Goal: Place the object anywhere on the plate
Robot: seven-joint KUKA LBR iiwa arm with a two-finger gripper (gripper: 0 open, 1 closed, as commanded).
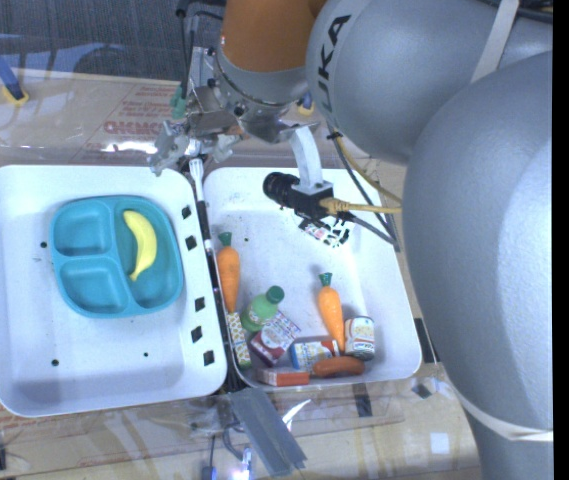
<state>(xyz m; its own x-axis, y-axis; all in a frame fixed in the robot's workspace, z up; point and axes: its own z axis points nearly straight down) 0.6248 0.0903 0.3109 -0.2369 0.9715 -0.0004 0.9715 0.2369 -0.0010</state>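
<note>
A blue sectioned plate (89,288) lies in the left white bin (24,368). A yellow banana (142,243) rests in the plate's right compartment. My gripper (186,148) hangs above the far edge between the two bins, up and to the right of the plate. Its fingers look spread, with nothing between them. The grey arm with its orange band comes in from the upper right.
The right bin (389,268) holds two carrots (228,273) (331,310), a green bottle (261,308), a small can (361,336), and several packets near its front. A black cable fitting (294,193) hangs over its far part. The arm covers the right side.
</note>
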